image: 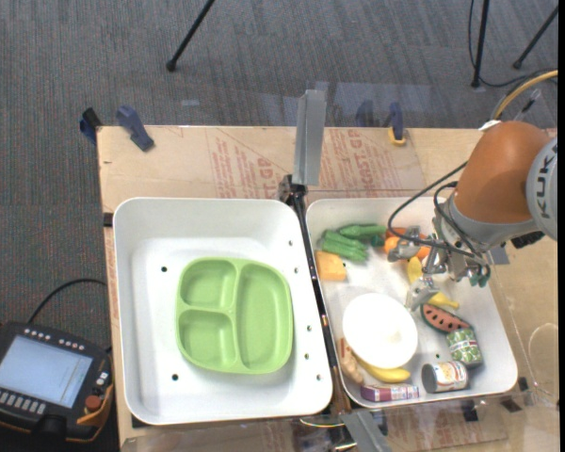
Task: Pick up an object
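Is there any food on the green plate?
No, the green three-part plastic plate in the left white bin has nothing on it; the toy foods lie in the right white bin.

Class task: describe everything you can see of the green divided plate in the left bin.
The light green divided plastic plate is a rounded rectangle with three compartments: two smaller ones stacked on its left side and one long one down its right. It looks smooth, matt and clean, with nothing lying in it. It lies flat, right way up, slightly turned, near the middle of the left shallow white bin, resting on the bin's floor and apart from its walls.
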Tool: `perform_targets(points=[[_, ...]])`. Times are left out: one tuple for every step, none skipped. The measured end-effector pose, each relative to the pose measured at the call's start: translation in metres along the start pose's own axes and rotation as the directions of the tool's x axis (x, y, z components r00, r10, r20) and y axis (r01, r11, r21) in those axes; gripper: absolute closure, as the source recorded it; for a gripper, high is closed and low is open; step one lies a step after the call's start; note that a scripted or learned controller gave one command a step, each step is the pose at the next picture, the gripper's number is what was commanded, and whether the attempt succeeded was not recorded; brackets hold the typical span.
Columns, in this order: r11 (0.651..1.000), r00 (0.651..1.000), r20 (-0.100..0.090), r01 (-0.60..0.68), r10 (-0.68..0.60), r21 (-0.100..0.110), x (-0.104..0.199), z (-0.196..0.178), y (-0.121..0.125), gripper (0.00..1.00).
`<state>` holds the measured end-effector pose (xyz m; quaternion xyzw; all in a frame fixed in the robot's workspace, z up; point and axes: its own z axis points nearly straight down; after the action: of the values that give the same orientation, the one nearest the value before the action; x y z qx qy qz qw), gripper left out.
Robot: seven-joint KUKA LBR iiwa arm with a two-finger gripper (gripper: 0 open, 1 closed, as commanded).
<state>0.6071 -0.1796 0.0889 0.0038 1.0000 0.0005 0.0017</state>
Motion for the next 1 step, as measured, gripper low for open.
perform_targets(points=[[0.999, 0.999, -0.016, -0.036, 0.036, -0.006, -0.0108, -0.0003, -0.0215, 0.0]])
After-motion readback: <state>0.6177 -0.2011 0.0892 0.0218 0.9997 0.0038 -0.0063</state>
